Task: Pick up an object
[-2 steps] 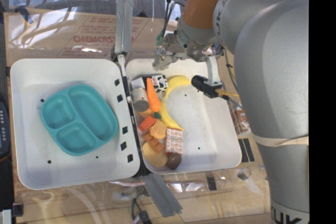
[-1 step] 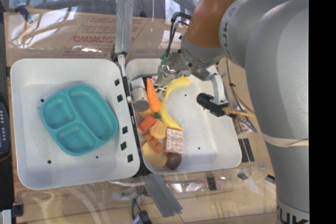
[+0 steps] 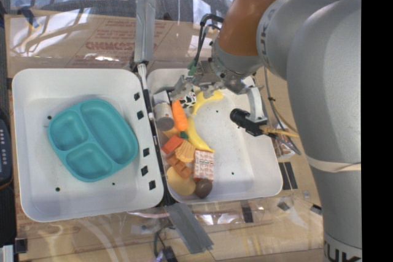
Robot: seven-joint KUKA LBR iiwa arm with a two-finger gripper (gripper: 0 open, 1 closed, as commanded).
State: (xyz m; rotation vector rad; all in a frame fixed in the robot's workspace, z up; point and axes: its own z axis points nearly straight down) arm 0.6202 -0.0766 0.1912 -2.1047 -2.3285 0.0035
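Arm [image 3: 307, 40] reaches in from the right and covers much of the right side. Left bin [image 3: 31, 181] holds a teal plate [image 3: 92, 138] and is not the work area. Right bin [image 3: 245, 162] has all the loose items, crowded along its left wall, with the right half of the floor bare. Largest there is the banana [image 3: 198, 132], lying lengthwise; the carrot [image 3: 179, 115] lies just beside it on the left, touching or nearly so. A can [image 3: 163, 113] sits at the wall left of the carrot. Below them are a packet [image 3: 204, 164], orange blocks [image 3: 174, 147] and a brown ball [image 3: 203, 188]. Gripper [image 3: 191, 81] sits at the far end of the right bin, above the top of the pile, over a spotted toy [image 3: 189, 97]. We cannot tell if it is wide or narrow, since the wrist hides it, and we see nothing held. We judge the step as approach or descent for a grasp. The carrot tip and banana tip lie just below the gripper, toward the near side, the spotted toy closest. To do it well we would come straight down on one item only, closing across the carrot's narrow width and staying off the bin wall and the can. Main risk in this clutter is pinching two things or nudging the pile.
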